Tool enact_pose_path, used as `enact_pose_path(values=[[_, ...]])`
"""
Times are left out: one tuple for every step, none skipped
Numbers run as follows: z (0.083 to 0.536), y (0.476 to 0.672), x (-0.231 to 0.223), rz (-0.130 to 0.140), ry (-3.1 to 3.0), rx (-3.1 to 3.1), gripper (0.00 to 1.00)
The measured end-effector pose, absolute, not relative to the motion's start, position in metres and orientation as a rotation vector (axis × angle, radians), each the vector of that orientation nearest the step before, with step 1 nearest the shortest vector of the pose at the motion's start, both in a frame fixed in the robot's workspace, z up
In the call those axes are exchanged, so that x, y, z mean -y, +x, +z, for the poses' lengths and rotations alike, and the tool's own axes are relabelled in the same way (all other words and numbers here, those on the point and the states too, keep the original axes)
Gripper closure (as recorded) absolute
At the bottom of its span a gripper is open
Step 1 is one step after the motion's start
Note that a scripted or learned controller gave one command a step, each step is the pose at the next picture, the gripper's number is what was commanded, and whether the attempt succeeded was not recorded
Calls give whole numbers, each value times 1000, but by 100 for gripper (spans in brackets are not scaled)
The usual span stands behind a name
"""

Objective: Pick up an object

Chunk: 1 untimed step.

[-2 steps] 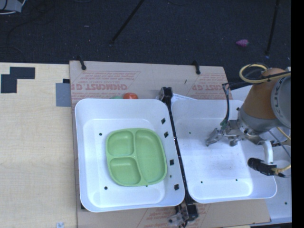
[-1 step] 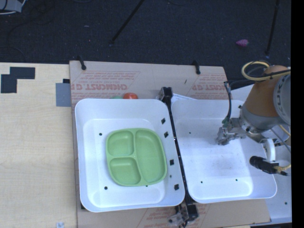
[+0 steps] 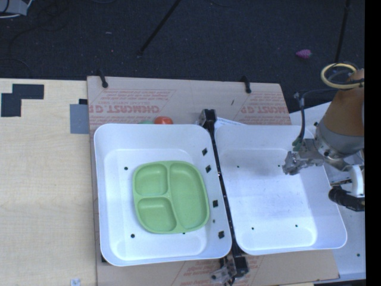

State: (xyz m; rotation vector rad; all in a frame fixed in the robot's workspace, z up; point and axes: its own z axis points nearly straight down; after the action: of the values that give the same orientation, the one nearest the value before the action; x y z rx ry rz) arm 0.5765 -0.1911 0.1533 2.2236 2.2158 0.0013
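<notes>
Inside left bin (image 3: pixel 110 159), one green tray (image 3: pixel 171 196)

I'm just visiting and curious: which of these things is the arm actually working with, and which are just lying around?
For the job:
- green divided plate in the left bin
- gripper over the right bin

Lying about:
- small red thing behind the left bin
- purple scrap on the floor

Two shallow white bins sit side by side on a cardboard sheet (image 3: pixel 178 103). In the left bin (image 3: pixel 110 189) a green divided plate (image 3: pixel 171 196) with three compartments lies flat near the middle. An orange-red object (image 3: pixel 163 121) shows just behind this bin's far rim. The gripper (image 3: pixel 290 164) is above the right bin (image 3: pixel 268 237), near its right wall, and the arm (image 3: pixel 344 121) comes from the right
</notes>
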Motion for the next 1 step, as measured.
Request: enact_pose_path(values=[[203, 583, 200, 2, 2217, -2221, 100]])
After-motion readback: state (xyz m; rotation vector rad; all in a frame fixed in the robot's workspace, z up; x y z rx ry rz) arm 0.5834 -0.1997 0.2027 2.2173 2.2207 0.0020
